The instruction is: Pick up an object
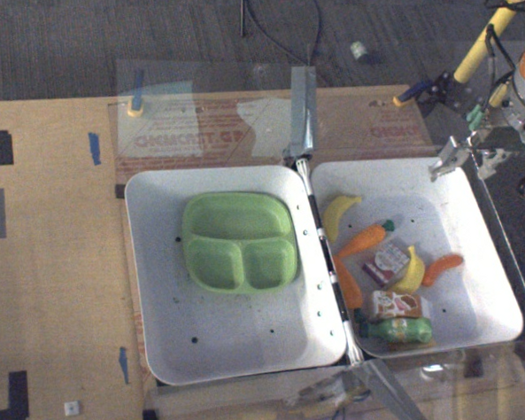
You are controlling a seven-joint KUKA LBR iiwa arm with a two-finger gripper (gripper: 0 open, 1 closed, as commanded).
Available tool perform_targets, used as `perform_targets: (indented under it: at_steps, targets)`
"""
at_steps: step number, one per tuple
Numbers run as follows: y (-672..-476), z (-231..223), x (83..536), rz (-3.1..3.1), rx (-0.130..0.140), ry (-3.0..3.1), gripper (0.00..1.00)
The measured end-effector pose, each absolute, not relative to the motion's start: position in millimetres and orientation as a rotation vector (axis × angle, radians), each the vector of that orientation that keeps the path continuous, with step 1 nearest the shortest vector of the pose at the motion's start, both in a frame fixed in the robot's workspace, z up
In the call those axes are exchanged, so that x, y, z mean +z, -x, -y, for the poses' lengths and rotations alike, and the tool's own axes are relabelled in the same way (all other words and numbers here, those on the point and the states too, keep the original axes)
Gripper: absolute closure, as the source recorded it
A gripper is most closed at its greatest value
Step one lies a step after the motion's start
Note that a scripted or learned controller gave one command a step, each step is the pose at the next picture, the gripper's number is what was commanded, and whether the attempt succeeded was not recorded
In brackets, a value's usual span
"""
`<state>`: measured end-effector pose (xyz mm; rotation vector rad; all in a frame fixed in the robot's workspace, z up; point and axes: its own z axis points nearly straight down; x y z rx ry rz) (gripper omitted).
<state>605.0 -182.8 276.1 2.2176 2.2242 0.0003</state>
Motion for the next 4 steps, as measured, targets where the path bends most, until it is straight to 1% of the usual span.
perform_targets:
  at_steps: [1,2,3,4]
  targets:
    - [-543.7,146,148,-2.272,0.001,-2.17,0.0]
    - [-545.0,178,94,-2.39,0.02,-2.029,0.0]
    - [-551.7,175,98,-2.544,0.012,-1.814,0.0]
    - [-551.4,176,108,-2.543,0.017,-1.822,1.0]
